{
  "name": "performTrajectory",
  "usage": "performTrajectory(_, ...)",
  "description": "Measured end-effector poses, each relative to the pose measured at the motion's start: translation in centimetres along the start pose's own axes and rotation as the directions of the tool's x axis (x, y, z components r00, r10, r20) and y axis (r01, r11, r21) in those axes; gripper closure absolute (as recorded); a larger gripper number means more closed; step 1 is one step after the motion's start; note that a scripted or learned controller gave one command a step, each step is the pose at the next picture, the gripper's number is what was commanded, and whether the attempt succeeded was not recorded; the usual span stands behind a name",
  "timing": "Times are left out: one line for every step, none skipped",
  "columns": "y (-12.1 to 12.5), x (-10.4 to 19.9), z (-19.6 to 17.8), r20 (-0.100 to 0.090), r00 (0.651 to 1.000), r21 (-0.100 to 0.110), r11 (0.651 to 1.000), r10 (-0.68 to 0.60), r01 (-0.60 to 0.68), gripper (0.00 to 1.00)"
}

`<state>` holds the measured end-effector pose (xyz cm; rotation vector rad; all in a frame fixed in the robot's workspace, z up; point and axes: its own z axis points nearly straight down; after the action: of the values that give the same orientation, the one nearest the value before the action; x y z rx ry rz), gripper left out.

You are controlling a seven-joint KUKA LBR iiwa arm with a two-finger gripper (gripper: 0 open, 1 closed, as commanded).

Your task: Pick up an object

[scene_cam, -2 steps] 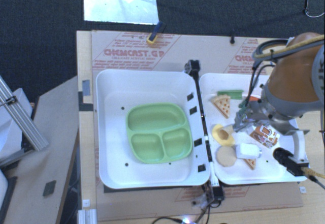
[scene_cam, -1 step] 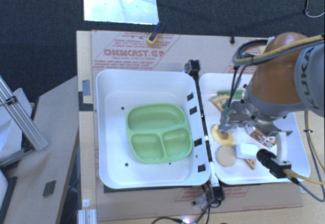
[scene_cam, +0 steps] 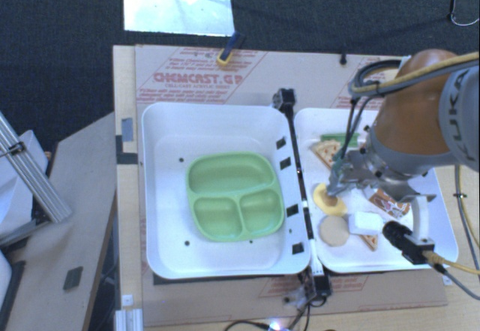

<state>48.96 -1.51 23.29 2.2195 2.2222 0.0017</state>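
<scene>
In the right bin lie several toy food pieces: a yellow round piece, a tan disc, a pizza slice, a white block and a brown-red packet. My gripper hangs low over the bin's left half, its tip right above the yellow round piece. The arm's orange band and grey wrist cover the bin's middle and whatever lies under them. A green strip peeks out near the pizza slice.
The left bin holds a green divided tray with three compartments. A black clip rail runs between the two bins. A black cylinder on the arm hangs over the right bin's front.
</scene>
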Motion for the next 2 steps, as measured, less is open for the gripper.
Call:
performTrajectory(-1.08, 0.63, 0.47, 0.000, 1.000, 0.001, 1.000, -0.001, 0.001, 1.00)
performTrajectory(-0.32, 0.28, 0.61, 0.000, 1.000, -0.001, 1.000, 0.001, -0.001, 1.00)
